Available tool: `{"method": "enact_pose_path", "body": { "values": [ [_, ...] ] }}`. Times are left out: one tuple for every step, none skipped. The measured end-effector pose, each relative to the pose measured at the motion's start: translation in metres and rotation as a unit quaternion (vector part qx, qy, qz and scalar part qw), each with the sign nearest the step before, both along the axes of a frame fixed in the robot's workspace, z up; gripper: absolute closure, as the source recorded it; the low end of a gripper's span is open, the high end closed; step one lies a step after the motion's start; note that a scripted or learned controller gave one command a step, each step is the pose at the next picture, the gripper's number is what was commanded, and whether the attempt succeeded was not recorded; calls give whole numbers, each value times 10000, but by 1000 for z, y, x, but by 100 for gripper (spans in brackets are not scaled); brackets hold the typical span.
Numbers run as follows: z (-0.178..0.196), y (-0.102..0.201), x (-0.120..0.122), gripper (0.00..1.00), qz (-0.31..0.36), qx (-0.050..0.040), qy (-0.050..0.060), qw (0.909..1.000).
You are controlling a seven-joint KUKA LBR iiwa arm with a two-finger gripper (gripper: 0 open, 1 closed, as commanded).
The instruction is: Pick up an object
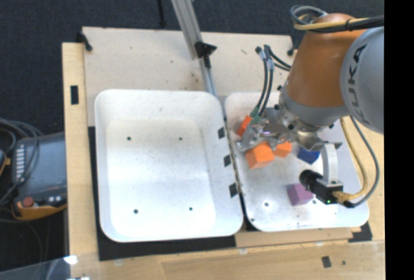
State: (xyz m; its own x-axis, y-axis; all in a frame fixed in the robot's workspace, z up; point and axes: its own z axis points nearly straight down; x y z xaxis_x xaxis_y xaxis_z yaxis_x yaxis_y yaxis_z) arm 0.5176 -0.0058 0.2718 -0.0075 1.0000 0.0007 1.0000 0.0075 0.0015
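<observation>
My gripper hangs over the left part of the right bin, under the grey and orange arm. An orange block lies right below it, touching or nearly touching the gripper's tip. A smaller orange piece sits by the bin's left wall just above. Another orange piece shows to the right of the gripper. A blue block lies further right, partly under the wrist. A purple block rests toward the bin's front.
The left bin lies beside the right one, their walls meeting at about mid-view. A slanted metal rail runs from the top down to the bins' junction. Cables hang by the wrist.
</observation>
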Motion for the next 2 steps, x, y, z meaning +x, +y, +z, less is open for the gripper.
{"method": "enact_pose_path", "body": {
  "values": [
    [-5, 56, -1, 100, -2, -1, 15, 10000],
    [-13, 104, 4, 100, -4, -5, 9, 10000]
  ]
}}
